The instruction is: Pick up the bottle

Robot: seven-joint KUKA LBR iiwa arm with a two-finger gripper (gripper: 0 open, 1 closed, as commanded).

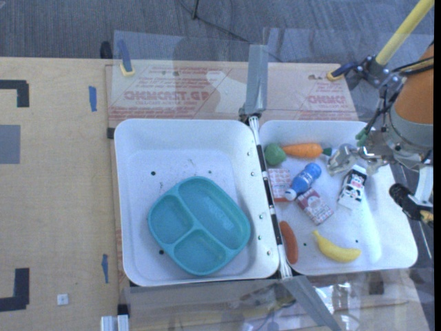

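Wooden surface carried two white bins; the blue bottle lay tilted in the right bin, crowded between carrot and small cartons. Gripper hovered just right of it (jaw state: cannot tell). Risk: a descent might snag a neighbouring carton instead.

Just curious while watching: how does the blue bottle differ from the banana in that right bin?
The bottle is blue with a white cap; the banana is yellow. The bottle is straight and lies at a slant near the bin's middle; the banana is curved and lies by the near edge. The bottle is closer to the gripper. Both lie flat in the right bin.
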